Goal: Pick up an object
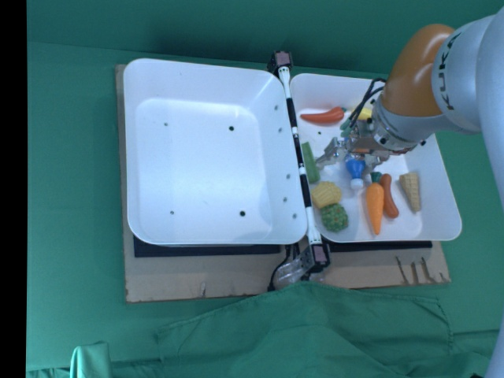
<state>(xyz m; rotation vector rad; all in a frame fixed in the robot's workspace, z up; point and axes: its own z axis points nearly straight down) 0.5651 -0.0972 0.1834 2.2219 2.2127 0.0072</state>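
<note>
Over the right bin [441, 219], pincer [356, 162] touching blue-and-white toy [356, 170].

One fixed camera looks down slantwise on both bins [209, 77] from above.

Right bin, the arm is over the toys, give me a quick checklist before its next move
1. Gripper over the right bin: ok.
2. Blue and white toy directly below it: ok, it looks the likeliest target.
3. Toy actually gripped: cannot tell, the wrist hides the contact.
4. Neighbours crowding the target: not ok, the orange carrot and green stick lie close.
5. Red pepper out of the way: ok, it lies nearer the far rim.
6. Left bin free of the arm: ok.
</note>
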